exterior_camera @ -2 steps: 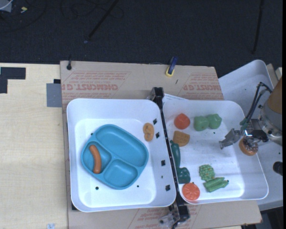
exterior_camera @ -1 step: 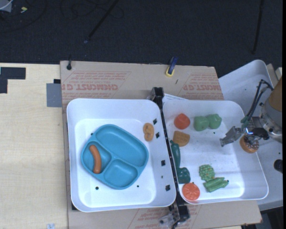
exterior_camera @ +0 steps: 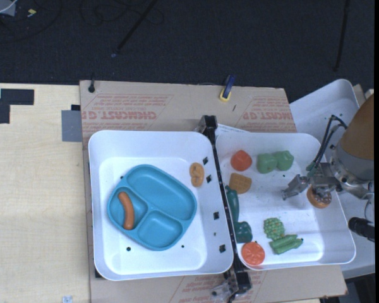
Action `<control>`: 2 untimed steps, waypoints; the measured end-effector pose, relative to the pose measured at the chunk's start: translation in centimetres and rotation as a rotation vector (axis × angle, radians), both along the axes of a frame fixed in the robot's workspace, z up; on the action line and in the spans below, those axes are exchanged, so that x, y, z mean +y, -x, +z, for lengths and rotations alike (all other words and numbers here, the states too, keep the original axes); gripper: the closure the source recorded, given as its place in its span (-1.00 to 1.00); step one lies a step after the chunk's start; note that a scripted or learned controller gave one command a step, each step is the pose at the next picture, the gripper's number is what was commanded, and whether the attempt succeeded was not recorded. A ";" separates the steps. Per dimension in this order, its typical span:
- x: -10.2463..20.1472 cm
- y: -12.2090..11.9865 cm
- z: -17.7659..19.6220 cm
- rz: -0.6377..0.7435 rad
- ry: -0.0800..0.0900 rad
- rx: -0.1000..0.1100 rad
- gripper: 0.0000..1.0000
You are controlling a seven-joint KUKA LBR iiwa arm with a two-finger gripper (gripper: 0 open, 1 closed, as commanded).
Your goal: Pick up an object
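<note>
claw: claw (exterior_camera: 301,186) low over the right bin (exterior_camera: 331,252), near its right side; fingers spread wide, nothing between them
arm: arm (exterior_camera: 357,145) comes in from the right, wrist just above the bin wall
nearest item: small round brown-orange piece (exterior_camera: 319,198) just beside the claw, partly hidden under the wrist; likely the target, my guess
other right-bin items: red-orange piece (exterior_camera: 241,160), green chunk (exterior_camera: 275,161), tan wedge (exterior_camera: 240,183), bumpy green piece (exterior_camera: 273,226), green bean-like pod (exterior_camera: 285,244), red tomato slice (exterior_camera: 253,254), dark teal piece (exterior_camera: 237,219) along the divider
left bin: left bin (exterior_camera: 107,150) holds blue divided plate (exterior_camera: 153,206) with a sausage (exterior_camera: 127,209) in its left compartment; orange bit (exterior_camera: 196,174) beside the plate
handling: looks like toy food, so light, stiff, smooth plastic, not fragile; round shape may slip or roll out of a pinch
grip spot: take it across its widest middle, fingers either side, pressed low toward the bin floor
risk: sits near the bin wall, little room for the outer finger
</note>
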State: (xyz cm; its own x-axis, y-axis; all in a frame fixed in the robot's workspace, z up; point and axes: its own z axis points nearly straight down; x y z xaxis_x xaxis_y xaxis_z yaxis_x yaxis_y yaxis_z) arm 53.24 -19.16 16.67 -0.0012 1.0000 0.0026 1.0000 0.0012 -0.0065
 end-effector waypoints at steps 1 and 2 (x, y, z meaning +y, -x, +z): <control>0.1 -0.1 -6.4 -0.001 -0.001 0.002 -1.00; 0.3 -0.2 -7.7 -0.002 0.001 -0.007 -1.00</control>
